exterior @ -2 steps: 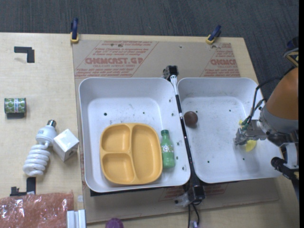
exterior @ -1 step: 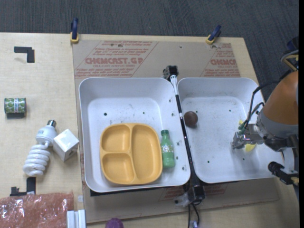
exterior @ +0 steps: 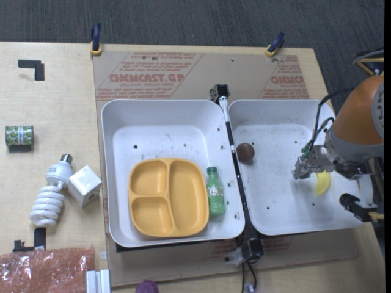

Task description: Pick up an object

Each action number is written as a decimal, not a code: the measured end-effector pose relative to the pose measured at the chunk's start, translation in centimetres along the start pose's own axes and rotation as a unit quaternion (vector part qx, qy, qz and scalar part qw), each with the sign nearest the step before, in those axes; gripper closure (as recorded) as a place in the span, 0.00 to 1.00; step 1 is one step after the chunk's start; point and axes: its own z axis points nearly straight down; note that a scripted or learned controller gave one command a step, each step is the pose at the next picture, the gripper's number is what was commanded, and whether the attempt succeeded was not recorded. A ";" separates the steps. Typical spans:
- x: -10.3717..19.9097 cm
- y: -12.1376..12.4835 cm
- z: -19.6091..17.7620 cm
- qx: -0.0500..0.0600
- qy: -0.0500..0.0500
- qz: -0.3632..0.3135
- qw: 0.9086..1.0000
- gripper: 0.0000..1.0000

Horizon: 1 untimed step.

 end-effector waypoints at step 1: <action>-5.1 -0.2 -2.3 0.000 0.000 0.001 1.000 1.00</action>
